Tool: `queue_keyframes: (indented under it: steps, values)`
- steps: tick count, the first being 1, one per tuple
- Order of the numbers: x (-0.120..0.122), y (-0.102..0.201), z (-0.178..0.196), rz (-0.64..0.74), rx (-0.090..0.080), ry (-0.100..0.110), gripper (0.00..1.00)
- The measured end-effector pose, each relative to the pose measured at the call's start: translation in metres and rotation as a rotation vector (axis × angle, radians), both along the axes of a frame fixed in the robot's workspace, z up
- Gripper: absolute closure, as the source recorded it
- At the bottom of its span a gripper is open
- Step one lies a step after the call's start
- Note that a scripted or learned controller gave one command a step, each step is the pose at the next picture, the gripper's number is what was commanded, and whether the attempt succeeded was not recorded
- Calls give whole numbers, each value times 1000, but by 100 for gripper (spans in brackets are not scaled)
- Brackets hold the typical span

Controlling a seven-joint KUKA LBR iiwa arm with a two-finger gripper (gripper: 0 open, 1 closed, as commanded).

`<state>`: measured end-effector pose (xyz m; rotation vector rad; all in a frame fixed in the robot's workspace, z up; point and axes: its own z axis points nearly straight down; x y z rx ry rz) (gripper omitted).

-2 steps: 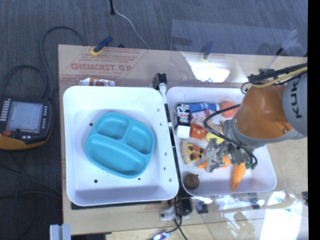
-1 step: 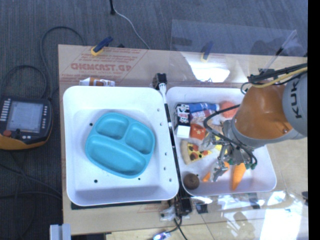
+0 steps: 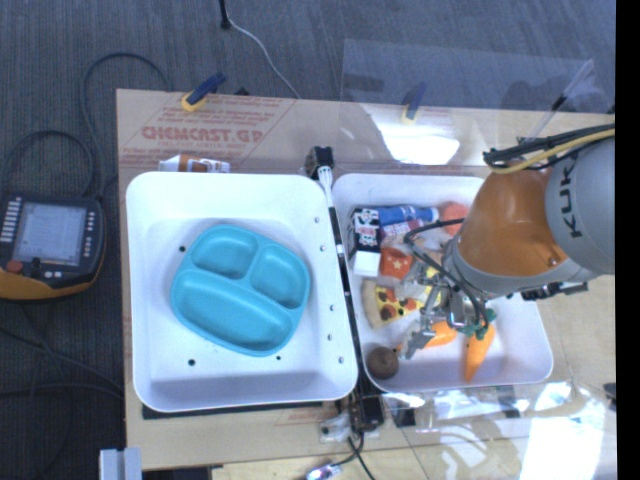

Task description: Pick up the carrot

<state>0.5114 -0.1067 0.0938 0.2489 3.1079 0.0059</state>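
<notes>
1. Claw (image 3: pixel 447 320) low inside the right bin (image 3: pixel 520 368), near the bin's front. Metal parts cluttered and partly under the arm's orange band (image 3: pixel 510 230); cannot tell how far the claw is parted, or whether it grips anything.
2. Carrot (image 3: pixel 477 351) lies on the right bin floor, just right of the claw, long axis running roughly front to back, green top toward the claw. Contact with the claw: cannot tell.
3. A second small orange piece (image 3: pixel 434 338) sits just left of the carrot, right under the claw; what it is, unclear.
4. Brown round item (image 3: pixel 382 361) at the right bin's front-left corner, near the claw.
5. Pizza slice toy (image 3: pixel 384 304) lies left of the claw; red item (image 3: pixel 396 262) behind it.
6. Blue-and-white packet (image 3: pixel 392 217) along the right bin's back wall.
7. Left bin (image 3: pixel 160 368) holds a blue divided plate (image 3: pixel 240 286), three compartments, tilted diagonally.
8. Both bins rest side by side on a brown board surface (image 3: pixel 150 133).
9. Teach pendant (image 3: pixel 48 243) on the floor, far left, well apart from the bins.
</notes>
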Motion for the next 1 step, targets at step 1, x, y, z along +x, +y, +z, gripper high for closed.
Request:
queue_keyframes:
  steps: [1]
  values:
    - [-8, 7, 1, -840, 20, -9, 0]
